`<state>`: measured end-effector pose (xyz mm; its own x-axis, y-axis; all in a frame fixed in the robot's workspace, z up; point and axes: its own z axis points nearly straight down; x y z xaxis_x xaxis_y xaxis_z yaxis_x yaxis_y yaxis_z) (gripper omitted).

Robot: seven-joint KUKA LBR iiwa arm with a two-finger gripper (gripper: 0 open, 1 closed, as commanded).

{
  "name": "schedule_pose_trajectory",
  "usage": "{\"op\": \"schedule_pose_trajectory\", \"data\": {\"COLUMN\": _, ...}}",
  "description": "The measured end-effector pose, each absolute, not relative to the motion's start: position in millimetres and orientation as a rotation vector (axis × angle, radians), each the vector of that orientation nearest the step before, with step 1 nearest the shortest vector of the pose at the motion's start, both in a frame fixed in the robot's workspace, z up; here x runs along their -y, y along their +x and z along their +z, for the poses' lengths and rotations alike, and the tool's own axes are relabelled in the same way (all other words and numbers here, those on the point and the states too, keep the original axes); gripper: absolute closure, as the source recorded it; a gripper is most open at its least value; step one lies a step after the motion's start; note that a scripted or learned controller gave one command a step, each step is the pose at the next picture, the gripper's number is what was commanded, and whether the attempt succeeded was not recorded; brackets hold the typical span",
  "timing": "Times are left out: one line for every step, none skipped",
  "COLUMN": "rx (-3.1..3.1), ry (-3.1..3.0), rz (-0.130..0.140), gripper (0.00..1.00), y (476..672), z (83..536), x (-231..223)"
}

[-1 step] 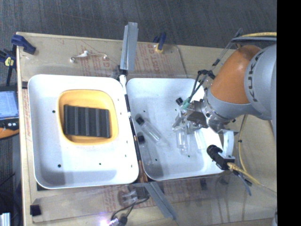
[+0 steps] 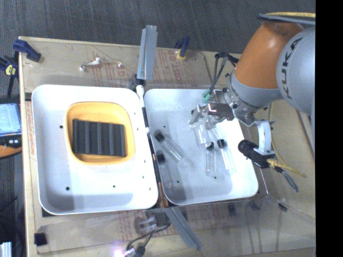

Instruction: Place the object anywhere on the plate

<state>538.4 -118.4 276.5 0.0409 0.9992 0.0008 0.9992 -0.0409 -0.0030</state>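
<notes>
A yellow plate (image 2: 96,109) lies in the left bin (image 2: 48,186), and a dark grey ribbed block (image 2: 99,138) rests on its middle. Several clear vials with black caps lie in the right bin (image 2: 177,103): one vial (image 2: 168,146) near the left wall, two more (image 2: 210,158) (image 2: 225,155) at the centre right. A small black cap (image 2: 159,157) sits by the divider. My gripper (image 2: 202,123) hangs low over the upper middle of the right bin, just above the two centre-right vials. Nothing shows plainly in its grasp.
The arm's orange band and grey wrist (image 2: 268,58) cover the right bin's upper right corner. A metal bar (image 2: 146,52) stands behind the bins' shared wall. Blue clamps (image 2: 25,48) (image 2: 182,46) grip the bench's back edge.
</notes>
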Motion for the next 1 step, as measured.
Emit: {"op": "schedule_pose_trajectory", "data": {"rx": 2.335, "ry": -2.099, "rz": 0.003, "gripper": 1.00, "y": 606.0, "z": 222.6, "x": 76.2}}
